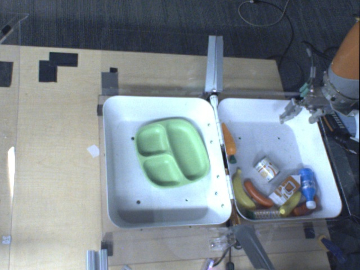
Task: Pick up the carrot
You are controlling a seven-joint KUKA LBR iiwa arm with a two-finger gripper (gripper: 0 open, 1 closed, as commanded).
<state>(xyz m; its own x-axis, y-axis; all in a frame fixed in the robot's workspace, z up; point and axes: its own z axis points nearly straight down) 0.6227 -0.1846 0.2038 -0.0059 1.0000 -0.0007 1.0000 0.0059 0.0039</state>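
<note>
Carrot (228,140) lies along left wall of right bin (281,107), touching it. Gripper (299,109) at bin's far-right corner, well apart from carrot; open/closed — can't tell.

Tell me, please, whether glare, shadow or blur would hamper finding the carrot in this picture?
Camera view: lighting is even and soft, with no glare on the carrot by the right bin's left wall; the whole frame is mildly blurred, so the can label is unreadable; the left bin is shadowed along its near wall.
</note>
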